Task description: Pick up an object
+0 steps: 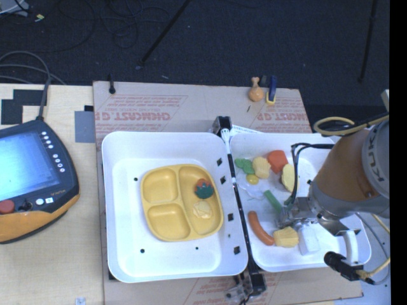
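Observation:
The right bin [356,259] holds several toy foods. At its back lie a red piece [276,159], a pale yellow piece [261,166], a green piece [243,165] and a yellow slice [288,177]. Nearer the front are a green stick [273,200], an orange sausage [261,228] and a yellow chunk [286,237]. My gripper [290,221] hangs low over the bin's front middle, just above the yellow chunk and right of the sausage. The arm's grey and orange wrist [346,170] covers the bin's right part.
The left bin [121,234] holds a yellow divided plate [166,218] with a green-and-red toy [203,189] and a pale yellow toy [202,210] in its right compartments. A ridge [234,202] separates the bins. A teach pendant [32,176] lies far left.

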